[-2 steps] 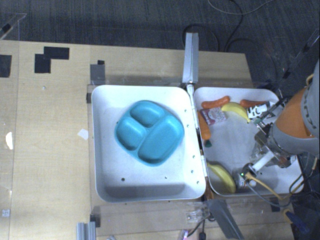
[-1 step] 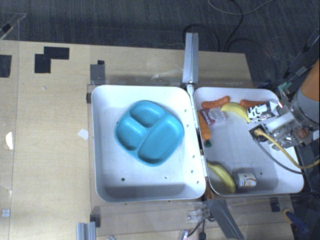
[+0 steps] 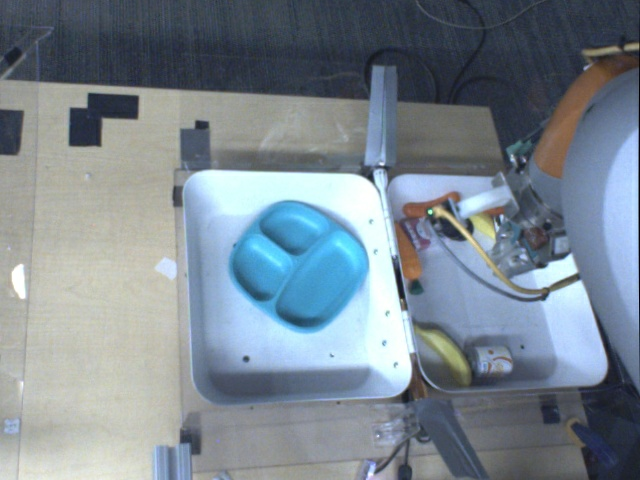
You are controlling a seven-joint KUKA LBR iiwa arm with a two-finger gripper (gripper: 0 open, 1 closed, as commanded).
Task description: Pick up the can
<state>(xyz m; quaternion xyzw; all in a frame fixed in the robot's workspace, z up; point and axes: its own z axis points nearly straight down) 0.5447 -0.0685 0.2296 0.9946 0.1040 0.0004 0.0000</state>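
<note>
Right now we see the can (image 3: 491, 360) lying on its side at about five o'clock in the right bin (image 3: 570, 368), just beside a banana (image 3: 446, 354). Our gripper (image 3: 520, 230) hovers near one o'clock; its state we cannot tell. A blue divided plate (image 3: 299, 264) sits in the left bin (image 3: 205, 298).
</note>
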